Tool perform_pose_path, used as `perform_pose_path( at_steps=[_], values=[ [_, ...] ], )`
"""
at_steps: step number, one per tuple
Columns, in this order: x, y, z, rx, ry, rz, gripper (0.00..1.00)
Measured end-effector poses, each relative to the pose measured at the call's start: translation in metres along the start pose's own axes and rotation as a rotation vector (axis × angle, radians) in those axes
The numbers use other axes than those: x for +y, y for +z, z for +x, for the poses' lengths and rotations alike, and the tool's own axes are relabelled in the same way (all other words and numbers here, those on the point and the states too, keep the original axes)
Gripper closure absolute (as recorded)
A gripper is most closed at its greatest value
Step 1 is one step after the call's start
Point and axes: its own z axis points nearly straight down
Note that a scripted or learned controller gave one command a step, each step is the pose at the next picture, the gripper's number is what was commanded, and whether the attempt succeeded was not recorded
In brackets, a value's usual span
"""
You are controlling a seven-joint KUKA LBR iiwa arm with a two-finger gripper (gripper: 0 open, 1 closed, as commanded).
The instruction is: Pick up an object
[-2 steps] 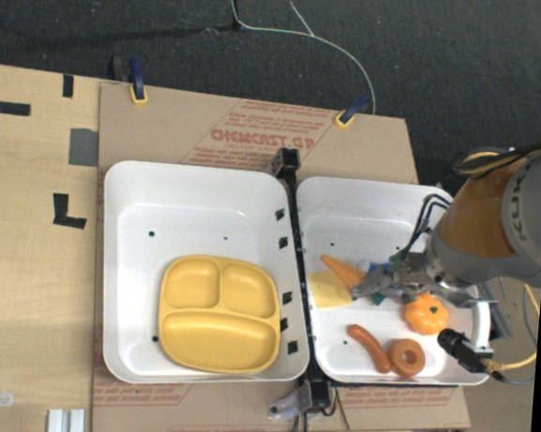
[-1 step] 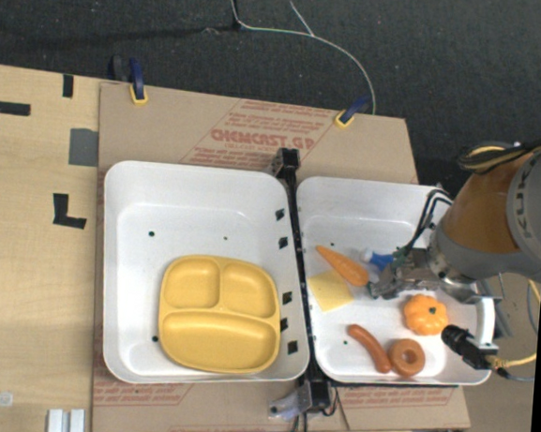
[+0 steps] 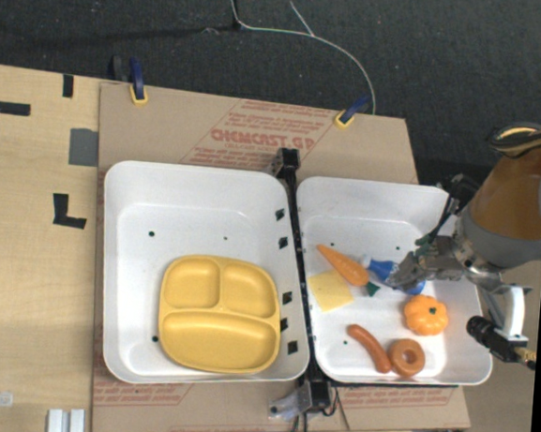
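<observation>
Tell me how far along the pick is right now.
Nothing looks lifted yet: the orange toy carrot, yellow cheese wedge, small orange pumpkin, brown doughnut and sausage all lie in the right white bin. The tool is down at a small blue object. Grasping and lifting remain.

Even overhead light, soft shadows, mild glare on white bins [image 3: 121, 207], slightly soft focus

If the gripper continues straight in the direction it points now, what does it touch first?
Most likely the blue object: the gripper points left, right at it. The carrot lies just beyond. Height above the bin is unclear.
</observation>
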Motion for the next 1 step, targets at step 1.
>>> perform_pose_path(
  at_steps=[1],
  values=[
    [-0.0045,-0.0617,-0.0005,-0.001,-0.001,-0.002,1.0]
  ],
)
